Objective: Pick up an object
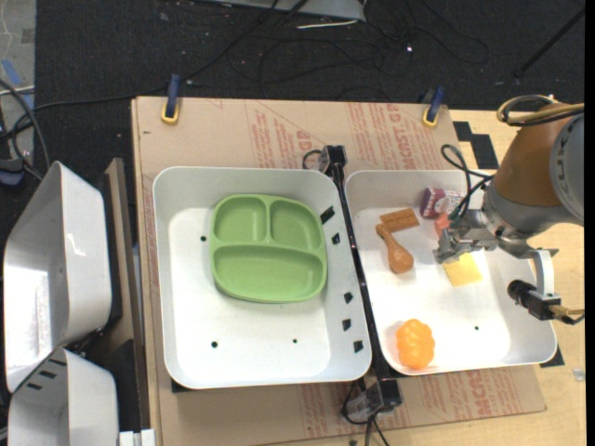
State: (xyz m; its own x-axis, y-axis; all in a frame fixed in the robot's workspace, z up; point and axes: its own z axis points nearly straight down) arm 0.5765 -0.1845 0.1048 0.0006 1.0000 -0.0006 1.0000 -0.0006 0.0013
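1. Cardboard sheet [279, 124] under both bins, printed with red lettering too small to read; two clamps at its far edge.
2. Two shallow white bins: left bin [186, 342], right bin [521, 342].
3. One green three-compartment plastic plate [269, 247], in the left bin.
4. Grey arm's gripper [456, 249], low over the right bin, just above one yellow block [464, 270].
5. Right bin also holds one orange rounded toy [416, 343], one brown wooden spoon-like piece [396, 240], one purple packet [434, 201].
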